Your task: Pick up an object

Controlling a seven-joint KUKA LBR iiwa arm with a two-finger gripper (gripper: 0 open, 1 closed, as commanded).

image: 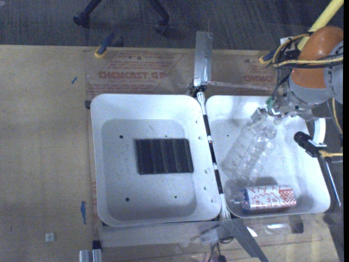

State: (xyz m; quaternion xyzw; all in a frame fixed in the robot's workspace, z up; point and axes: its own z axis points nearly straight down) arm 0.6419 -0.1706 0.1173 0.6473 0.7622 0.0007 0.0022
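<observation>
Nearest us, the red-and-white can (269,197) lies on its side at six o'clock in the right bin (323,200), while our hand (274,109), its grip impossible to judge, hovers at twelve o'clock over the clear, crumpled bottle (250,148), probably our target.

Counted two shallow white plastic bins (103,162), one clear plastic bottle (251,149), one red-and-white printed can (268,197), one dark ribbed rectangular panel (163,156).

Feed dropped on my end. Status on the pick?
Gripper at clear bottle's cap end, right bin. Grasp not confirmed. Red-and-white can lies by near wall, clear of it.
</observation>
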